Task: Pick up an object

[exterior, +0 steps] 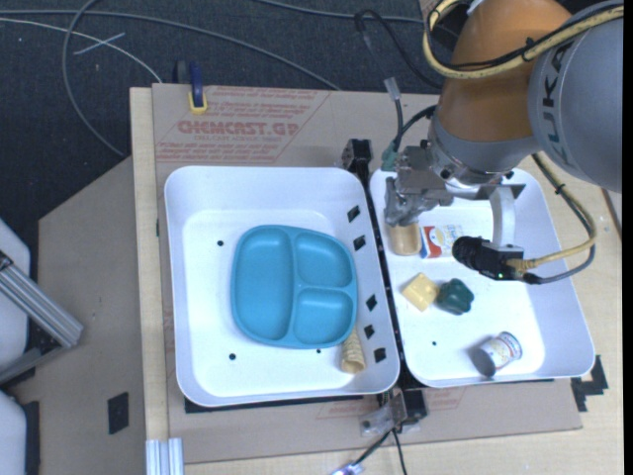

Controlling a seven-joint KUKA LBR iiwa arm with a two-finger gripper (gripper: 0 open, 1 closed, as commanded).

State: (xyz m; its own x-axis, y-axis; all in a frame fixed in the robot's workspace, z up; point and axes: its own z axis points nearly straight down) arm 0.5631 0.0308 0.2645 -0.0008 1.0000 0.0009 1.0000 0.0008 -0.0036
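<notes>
My gripper (404, 216) hangs over the near-left part of the right bin (554, 344), close to the wall between the two bins. Directly below its tip is a small tan cylinder (403, 239), partly covered by the gripper; whether it is held cannot be seen. Beside it lies a white carton with red and blue print (440, 240). Further toward the front are a yellow block (419, 291), a dark green object (456, 297) and a silver can (497, 352).
The left bin (198, 216) holds a blue divided plate (294, 285) and a tan cone-like object (352, 352) at its front right corner. A black cable plug (480, 255) hangs off the arm over the right bin. Clips line the shared wall.
</notes>
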